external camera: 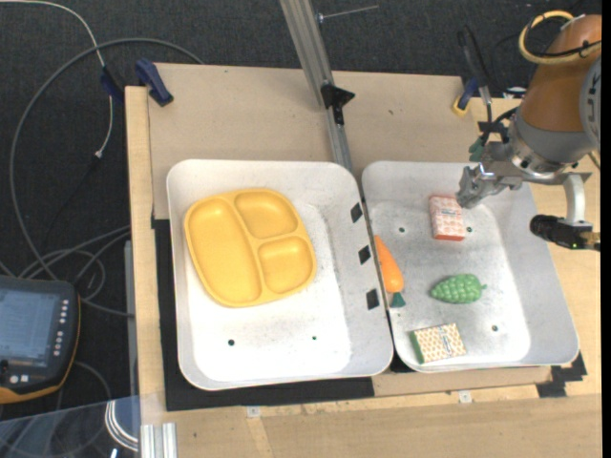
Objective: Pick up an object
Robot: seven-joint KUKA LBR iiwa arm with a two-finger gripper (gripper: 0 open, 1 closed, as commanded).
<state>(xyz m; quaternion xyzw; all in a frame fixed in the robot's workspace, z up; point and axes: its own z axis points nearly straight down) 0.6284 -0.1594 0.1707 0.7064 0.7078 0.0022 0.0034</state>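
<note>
— What's the setting?
— A tan bench (248, 93) on dark carpet (57, 160); the left bin (191, 342) holds a yellow tray (250, 246).
— And the carton (446, 218)?
— Upper part of the right bin (535, 294), long axis running up-down. The gripper (470, 191) hangs just beside its top right corner; I cannot tell how the gripper stands.
</note>
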